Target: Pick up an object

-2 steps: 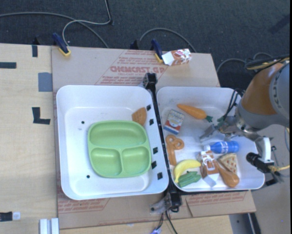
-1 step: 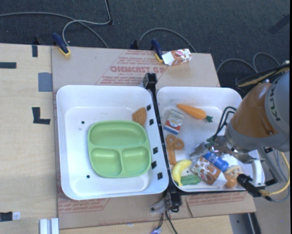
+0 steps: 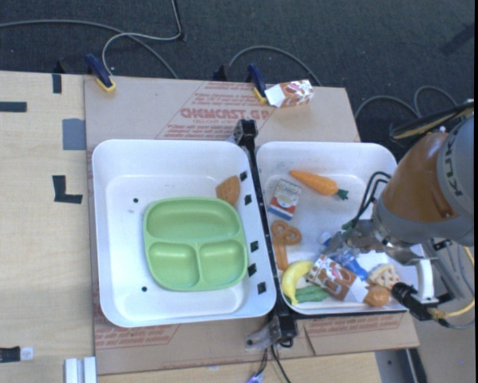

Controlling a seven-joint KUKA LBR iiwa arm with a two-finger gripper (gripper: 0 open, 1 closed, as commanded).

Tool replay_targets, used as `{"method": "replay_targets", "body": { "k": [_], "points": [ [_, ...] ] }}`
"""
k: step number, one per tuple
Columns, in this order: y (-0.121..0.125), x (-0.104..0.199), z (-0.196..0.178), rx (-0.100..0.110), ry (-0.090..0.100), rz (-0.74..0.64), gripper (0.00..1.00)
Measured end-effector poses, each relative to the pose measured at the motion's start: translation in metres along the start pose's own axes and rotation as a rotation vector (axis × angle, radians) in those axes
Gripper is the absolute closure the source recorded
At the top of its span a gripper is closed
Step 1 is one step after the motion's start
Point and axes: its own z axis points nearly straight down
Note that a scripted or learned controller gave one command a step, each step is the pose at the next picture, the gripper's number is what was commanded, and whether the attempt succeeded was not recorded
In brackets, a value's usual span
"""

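The right bin point(image 3: 382, 162) holds several toy foods: an orange carrot point(image 3: 314, 183), a small red-and-white carton point(image 3: 284, 199), a pretzel point(image 3: 285, 234), a yellow banana point(image 3: 294, 276), a green piece point(image 3: 309, 294), a red snack packet point(image 3: 331, 278) and a pastry point(image 3: 380, 276). My gripper point(image 3: 344, 244) reaches down from the orange-banded wrist point(image 3: 418, 190) into the bin's right half, just above the blue-and-white item point(image 3: 349, 259) and the packet. Nothing shows between its fingers.
The left bin point(image 3: 111, 166) holds a green divided plate point(image 3: 195, 242) and a small orange-brown piece point(image 3: 229, 189) by the divider. A red-and-white packet point(image 3: 290, 93) lies on the cardboard behind the bins. Cables run across the dark floor behind.
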Motion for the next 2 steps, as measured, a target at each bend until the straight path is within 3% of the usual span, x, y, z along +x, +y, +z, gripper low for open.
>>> {"method": "replay_targets", "body": {
  "k": [1,2],
  "points": [
    [-0.012,-0.006,-0.101,0.008,0.004,-0.001,1.0],
    [0.037,0.029,-0.079,0.011,0.006,-0.003,1.0]
  ]
}}
